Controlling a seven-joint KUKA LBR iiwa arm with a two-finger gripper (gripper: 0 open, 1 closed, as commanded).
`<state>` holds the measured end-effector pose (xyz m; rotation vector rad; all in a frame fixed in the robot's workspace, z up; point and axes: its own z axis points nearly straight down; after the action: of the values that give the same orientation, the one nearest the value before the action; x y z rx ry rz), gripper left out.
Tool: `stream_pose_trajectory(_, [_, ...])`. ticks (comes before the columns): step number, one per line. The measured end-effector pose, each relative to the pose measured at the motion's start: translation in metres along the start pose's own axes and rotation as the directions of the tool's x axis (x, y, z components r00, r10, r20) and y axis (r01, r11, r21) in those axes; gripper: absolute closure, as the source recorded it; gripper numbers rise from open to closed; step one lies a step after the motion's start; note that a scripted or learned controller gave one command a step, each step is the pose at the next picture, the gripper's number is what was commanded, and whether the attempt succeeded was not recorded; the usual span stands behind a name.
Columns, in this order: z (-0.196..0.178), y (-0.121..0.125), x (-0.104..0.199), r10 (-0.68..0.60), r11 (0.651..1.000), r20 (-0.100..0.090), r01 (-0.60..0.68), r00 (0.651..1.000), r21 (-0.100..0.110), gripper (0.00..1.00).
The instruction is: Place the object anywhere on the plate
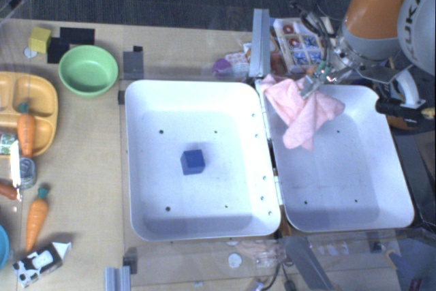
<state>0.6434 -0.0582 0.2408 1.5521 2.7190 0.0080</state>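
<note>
**Gripper on cloth, right bin; nothing on a plate yet**

Gripper [315, 85] sits at the far edge of the right bin [368, 208], pinched on the pink cloth [303, 112]. Cloth hangs from the fingertips and drapes across the bin's near-left corner, lower folds apparently touching the floor. Blue cube [193, 161] lies alone mid left bin [157, 215], untouched. Yellow plate [41, 102] stands on the bench at far left, well apart, carrot [25, 133] on it. My reading: grasp made, carry and placement still to do; most of the task remains.
</note>
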Motion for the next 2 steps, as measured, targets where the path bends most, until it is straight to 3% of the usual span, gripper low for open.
stream_pose_trajectory(1, [0.053, 0.062, 0.065, -0.164, 0.986, -0.004, 0.164, 0.986, 0.001, 1.00])
stream_pose_trajectory(2, [0.054, 0.071, 0.143, -0.198, 0.980, -0.006, 0.199, 0.980, 0.002, 1.00])
